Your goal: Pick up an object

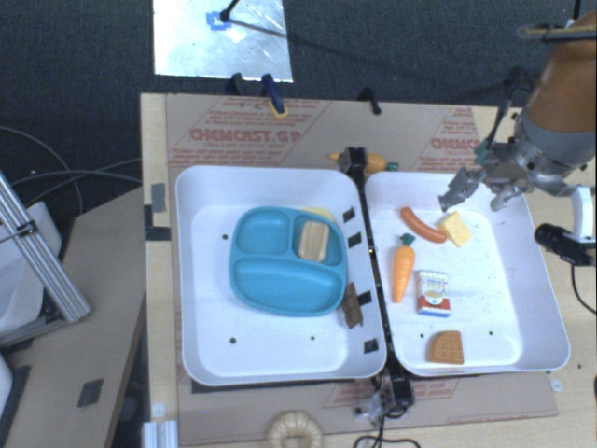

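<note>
My gripper (478,197) hangs over the back of the right bin (522,287), open with nothing between its fingers. Just below it lies a yellow cheese wedge (456,229), with an orange-red sausage (423,225) to its left. Nearer the bin's middle are a toy carrot (402,267) and a small red-and-white carton (433,293). A brown waffle piece (446,346) rests close to the front wall.
The left bin (210,343) holds a blue divided tray (280,278) with a tan bread slice (312,241) in one compartment. A small brown object (352,308) lies by the divider between the bins. A yellow item (373,163) sits behind the bins.
</note>
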`<state>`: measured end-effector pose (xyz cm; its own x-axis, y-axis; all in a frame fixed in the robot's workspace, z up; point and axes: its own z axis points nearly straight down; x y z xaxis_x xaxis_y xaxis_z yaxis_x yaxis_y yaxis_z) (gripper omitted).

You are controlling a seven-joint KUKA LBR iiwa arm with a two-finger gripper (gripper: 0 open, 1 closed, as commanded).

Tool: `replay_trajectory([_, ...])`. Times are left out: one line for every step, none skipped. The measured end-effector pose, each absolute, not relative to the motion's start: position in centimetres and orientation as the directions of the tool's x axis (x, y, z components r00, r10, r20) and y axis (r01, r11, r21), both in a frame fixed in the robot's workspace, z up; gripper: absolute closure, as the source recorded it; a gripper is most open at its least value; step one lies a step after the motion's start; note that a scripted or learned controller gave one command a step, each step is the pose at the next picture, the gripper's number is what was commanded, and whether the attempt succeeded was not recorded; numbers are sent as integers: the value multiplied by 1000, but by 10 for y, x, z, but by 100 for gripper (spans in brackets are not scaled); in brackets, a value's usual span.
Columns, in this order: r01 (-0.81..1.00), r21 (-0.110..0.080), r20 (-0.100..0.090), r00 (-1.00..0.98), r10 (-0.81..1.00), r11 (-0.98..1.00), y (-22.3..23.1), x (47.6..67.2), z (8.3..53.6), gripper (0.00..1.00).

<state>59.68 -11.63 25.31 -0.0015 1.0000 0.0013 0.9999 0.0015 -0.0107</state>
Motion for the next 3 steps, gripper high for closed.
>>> replay_trajectory([1000, 2, 0, -3, 1000, 3, -116, 599, 260, 0])
replay_trajectory([1000, 0, 0, -1, 1000, 1, -122, 599, 201, 0])
replay_trajectory([1000, 0, 0, -1, 1000, 1, -131, 595, 150, 0])
